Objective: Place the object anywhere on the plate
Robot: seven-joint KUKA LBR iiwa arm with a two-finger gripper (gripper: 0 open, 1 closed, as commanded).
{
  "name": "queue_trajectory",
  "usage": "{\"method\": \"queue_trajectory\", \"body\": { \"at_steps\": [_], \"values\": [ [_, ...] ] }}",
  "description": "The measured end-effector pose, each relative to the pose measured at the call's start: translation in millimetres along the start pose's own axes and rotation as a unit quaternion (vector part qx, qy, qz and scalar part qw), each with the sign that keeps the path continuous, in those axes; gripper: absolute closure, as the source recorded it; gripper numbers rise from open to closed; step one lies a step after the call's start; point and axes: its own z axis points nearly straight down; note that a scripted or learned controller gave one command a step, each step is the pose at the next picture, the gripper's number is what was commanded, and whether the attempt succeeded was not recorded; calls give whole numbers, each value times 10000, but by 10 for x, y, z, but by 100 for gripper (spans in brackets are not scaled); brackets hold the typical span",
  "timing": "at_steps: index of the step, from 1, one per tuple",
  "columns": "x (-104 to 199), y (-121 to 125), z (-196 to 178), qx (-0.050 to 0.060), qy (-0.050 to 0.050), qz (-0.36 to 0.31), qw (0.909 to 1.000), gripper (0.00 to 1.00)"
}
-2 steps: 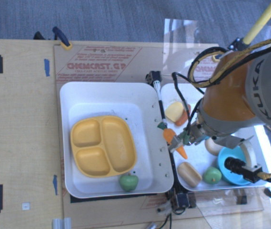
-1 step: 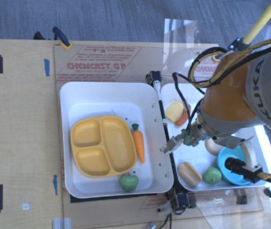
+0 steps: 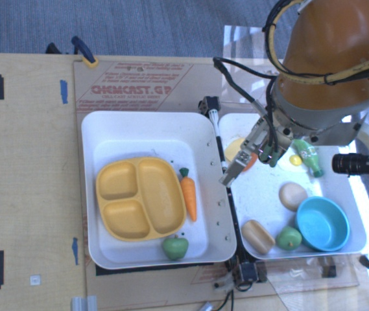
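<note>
the gripper (image 3: 241, 165), whose state i cannot tell, hangs right of the plate (image 3: 140, 197).

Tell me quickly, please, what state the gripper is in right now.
Gripper: over the left edge of the right bin, near the divider; whether it is open, closed or holding anything cannot be told from this view.

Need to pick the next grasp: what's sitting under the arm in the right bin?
Beside the gripper, a yellow piece pokes out and a green bottle lies partly visible. The arm's wrist covers the bin's far end.
</note>
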Motion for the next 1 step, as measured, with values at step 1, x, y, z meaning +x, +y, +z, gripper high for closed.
{"method": "queue_trajectory", "body": {
  "at_steps": [1],
  "values": [
    [-406,-120,922,71,55,-133,9999,0]
  ]
}}
